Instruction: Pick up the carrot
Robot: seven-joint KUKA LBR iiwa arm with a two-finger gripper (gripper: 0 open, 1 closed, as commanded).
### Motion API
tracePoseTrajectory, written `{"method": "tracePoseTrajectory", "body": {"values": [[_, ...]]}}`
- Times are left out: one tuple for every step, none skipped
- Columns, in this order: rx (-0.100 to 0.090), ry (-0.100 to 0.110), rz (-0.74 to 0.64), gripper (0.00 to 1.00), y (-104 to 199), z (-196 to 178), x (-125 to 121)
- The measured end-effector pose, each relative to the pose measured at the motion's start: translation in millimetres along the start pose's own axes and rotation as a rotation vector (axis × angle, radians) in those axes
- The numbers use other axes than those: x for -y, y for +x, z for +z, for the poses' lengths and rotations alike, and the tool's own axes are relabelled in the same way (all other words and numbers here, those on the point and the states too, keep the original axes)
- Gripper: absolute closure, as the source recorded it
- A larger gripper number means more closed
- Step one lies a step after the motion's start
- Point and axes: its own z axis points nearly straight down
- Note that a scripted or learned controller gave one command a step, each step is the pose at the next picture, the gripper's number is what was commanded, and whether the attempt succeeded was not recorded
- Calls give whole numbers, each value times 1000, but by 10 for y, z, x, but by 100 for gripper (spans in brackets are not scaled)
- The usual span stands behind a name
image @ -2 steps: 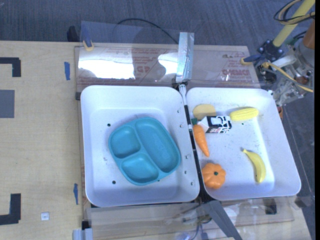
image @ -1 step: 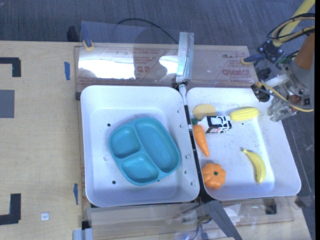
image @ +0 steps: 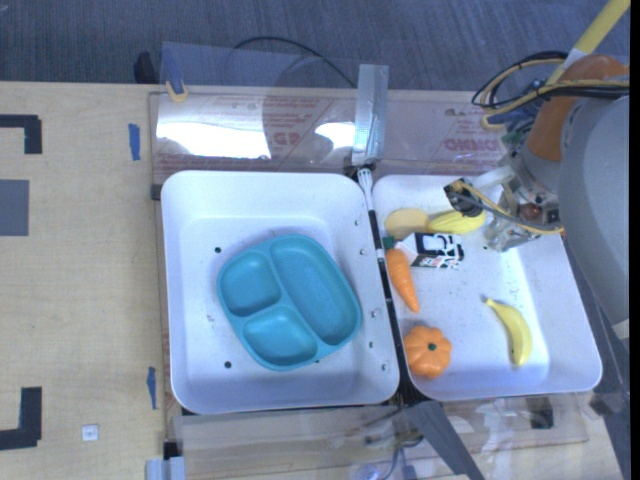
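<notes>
The orange carrot point(image: 402, 278) lies in the right bin point(image: 560, 268) against its left wall, green end toward the back and tip toward the front. My gripper point(image: 497, 228) hangs over the back right of that bin, about a hand's width to the right of the carrot and apart from it. Cables and the wrist hide much of the gripper. Nothing shows held in it.
In the right bin, a pale yellow fruit point(image: 405, 220) and a yellow banana point(image: 456, 222) lie behind the carrot, with a small black-and-white object point(image: 440, 251) beside it. An orange pumpkin point(image: 428, 352) and a second banana point(image: 513, 330) lie at the front. The left bin point(image: 190, 208) holds a blue divided plate point(image: 288, 301).
</notes>
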Motion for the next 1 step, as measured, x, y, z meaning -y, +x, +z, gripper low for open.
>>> {"method": "tracePoseTrajectory", "body": {"values": [[-1,-3,-150,100,-49,-121,-296]]}}
